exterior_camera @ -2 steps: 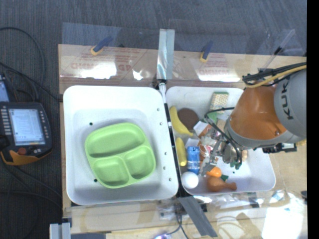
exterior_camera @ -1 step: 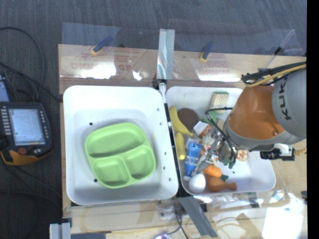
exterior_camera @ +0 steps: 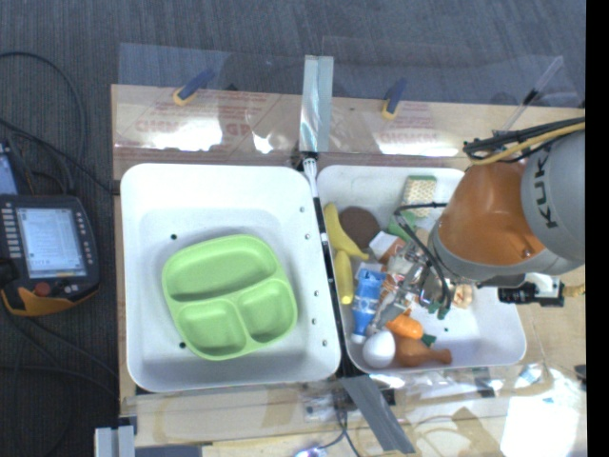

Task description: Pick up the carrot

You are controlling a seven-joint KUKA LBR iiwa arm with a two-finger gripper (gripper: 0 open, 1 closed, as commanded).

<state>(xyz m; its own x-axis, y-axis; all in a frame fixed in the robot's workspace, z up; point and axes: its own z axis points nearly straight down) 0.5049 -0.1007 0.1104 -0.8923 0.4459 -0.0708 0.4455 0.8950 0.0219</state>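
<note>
Two white bins (exterior_camera: 143,255) share the bench, and the gripper (exterior_camera: 407,293), whose finger state I cannot tell, hangs at twelve o'clock above the carrot (exterior_camera: 407,327), probably to grasp it.

Carrot (exterior_camera: 407,327) just below the claw (exterior_camera: 404,298), egg (exterior_camera: 379,348) lower left of it, banana (exterior_camera: 339,236) upper left, divided plate (exterior_camera: 228,295) far left
</note>
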